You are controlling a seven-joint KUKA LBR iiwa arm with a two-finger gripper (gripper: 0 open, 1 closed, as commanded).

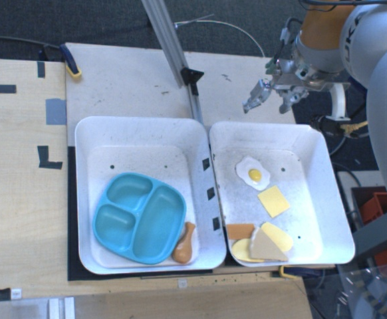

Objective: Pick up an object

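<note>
The fried egg (pixel 253 174) lies flat at twelve o'clock in the right bin (pixel 326 178), cheese slice (pixel 273 201) just beside it at five. My pincer (pixel 273 97) hangs open and empty above the bin's twelve o'clock rim. The egg is thin; I judge my fingers could skid over it or clip the cheese.

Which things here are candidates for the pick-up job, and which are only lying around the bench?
For the job:
hand, above the right bin's far edge
fried egg
cheese square
orange block
sandwich pieces
drumstick
blue divided plate

Just lying about:
right bin
left bin
metal pole
tape marks
</note>
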